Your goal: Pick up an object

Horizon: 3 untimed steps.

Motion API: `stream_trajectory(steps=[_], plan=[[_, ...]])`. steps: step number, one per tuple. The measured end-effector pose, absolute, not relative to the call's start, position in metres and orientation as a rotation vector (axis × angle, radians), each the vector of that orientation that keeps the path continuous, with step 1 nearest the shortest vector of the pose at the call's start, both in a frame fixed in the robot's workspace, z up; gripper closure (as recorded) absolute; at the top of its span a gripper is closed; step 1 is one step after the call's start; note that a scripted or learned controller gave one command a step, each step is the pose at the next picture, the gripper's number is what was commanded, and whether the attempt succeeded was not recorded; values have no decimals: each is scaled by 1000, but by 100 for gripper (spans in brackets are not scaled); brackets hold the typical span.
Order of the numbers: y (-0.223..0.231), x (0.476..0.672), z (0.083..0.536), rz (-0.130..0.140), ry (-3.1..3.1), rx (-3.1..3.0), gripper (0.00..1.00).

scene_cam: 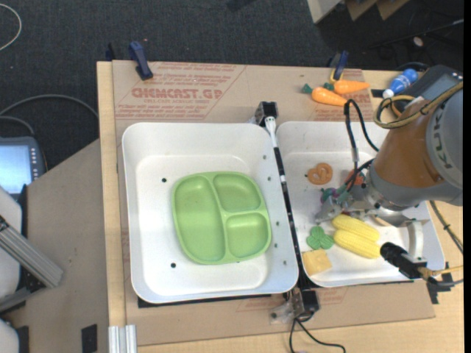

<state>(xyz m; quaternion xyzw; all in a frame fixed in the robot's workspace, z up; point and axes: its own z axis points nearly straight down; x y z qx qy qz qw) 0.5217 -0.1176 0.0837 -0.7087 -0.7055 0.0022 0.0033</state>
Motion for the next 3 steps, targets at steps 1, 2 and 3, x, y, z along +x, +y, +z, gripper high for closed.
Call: stream_trajectory(steps=[1, 2, 3], plan=[[-116, 526, 95, -1, -2221, -2224, 100], [-116, 525, 94, -1, -2220, -2224, 0], [-161, 477, 172, 0, -2220, -2231, 0]])
